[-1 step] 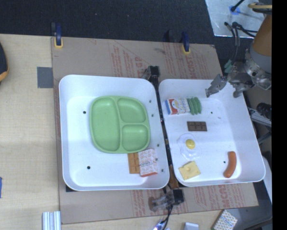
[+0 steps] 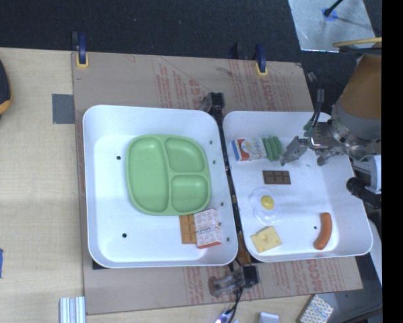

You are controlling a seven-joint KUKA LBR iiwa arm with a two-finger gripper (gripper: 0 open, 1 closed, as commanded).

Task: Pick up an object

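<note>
My gripper (image 2: 306, 155) hangs over the back right of the right bin (image 2: 346, 247), open, with nothing between its fingers. Just left of it lie a small white and red carton (image 2: 248, 149) and a green bundle (image 2: 272, 147). A brown chocolate piece (image 2: 276, 177) sits in front of these, then a fried egg (image 2: 266, 202) and a yellow cheese wedge (image 2: 266, 238). A red sausage (image 2: 323, 231) lies near the front right corner.
The left bin (image 2: 103, 241) holds a green divided plate (image 2: 167, 173), with a brown cracker (image 2: 187, 229) and a white and red packet (image 2: 207, 227) in front of it. Clamps (image 2: 82, 49) pin the cardboard sheet at the back edge.
</note>
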